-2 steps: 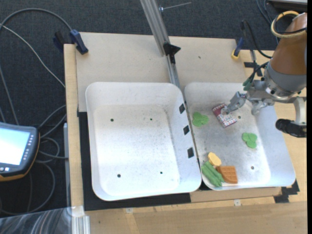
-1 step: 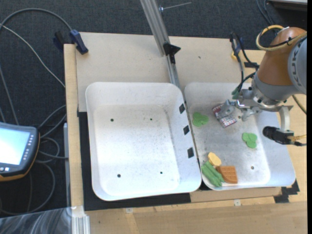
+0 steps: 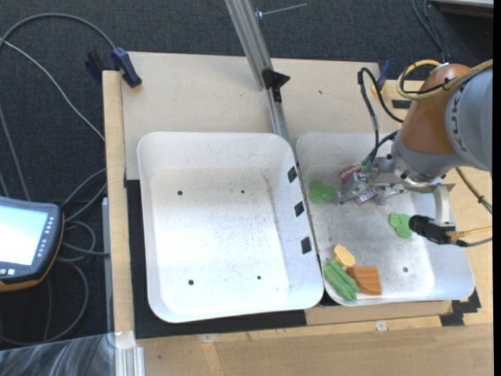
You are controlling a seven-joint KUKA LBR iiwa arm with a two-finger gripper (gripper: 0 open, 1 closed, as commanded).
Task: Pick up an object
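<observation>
In the camera view, the gripper (image 3: 358, 188) is seen low in the right bin (image 3: 423, 288), near a green piece (image 3: 321, 191); whether anything is grasped cannot be told. The approach step is judged in hand, and a closing on that piece, then a lift, would be called for next.

A robotics lab: bench (image 3: 196, 92) with clamps, loose cables (image 3: 47, 30), teach pendant (image 3: 23, 241) on dark carpet.

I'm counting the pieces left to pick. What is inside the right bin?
The right bin holds a green piece near its left wall, another green piece, and a yellow piece, green strip and orange block at the front. The arm covers its back right part.
</observation>
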